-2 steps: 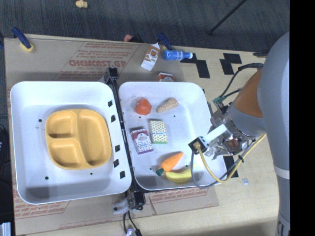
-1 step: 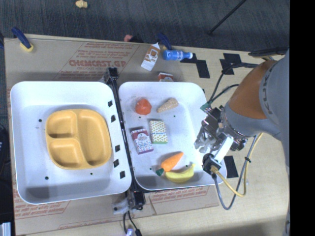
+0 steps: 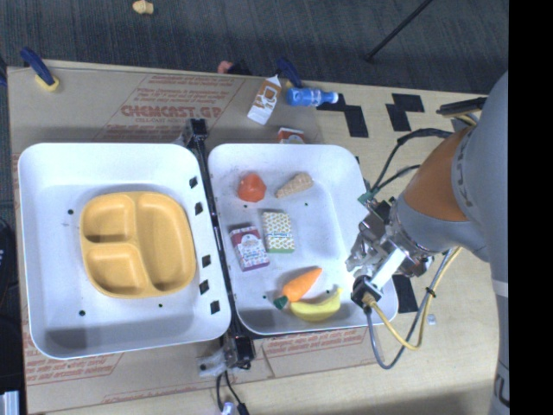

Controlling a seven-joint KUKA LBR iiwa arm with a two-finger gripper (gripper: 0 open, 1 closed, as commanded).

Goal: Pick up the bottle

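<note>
A small blue bottle (image 3: 308,97) lies on its side on the bench, outside the bins, just past the far rim of the right bin (image 3: 346,158). My gripper (image 3: 361,258) hangs over the right bin's right rim, near its front corner, far from the bottle. The grey arm with its orange band comes in from the right behind it. Nothing shows between the gripper's tips.
The right bin holds a red fruit (image 3: 251,188), a tan cone (image 3: 295,184), a green-patterned box (image 3: 278,231), a red and purple box (image 3: 248,247), a carrot (image 3: 299,284) and a banana (image 3: 314,306). The left bin holds a yellow divided plate (image 3: 138,242). A small carton (image 3: 263,100) lies beside the bottle.
</note>
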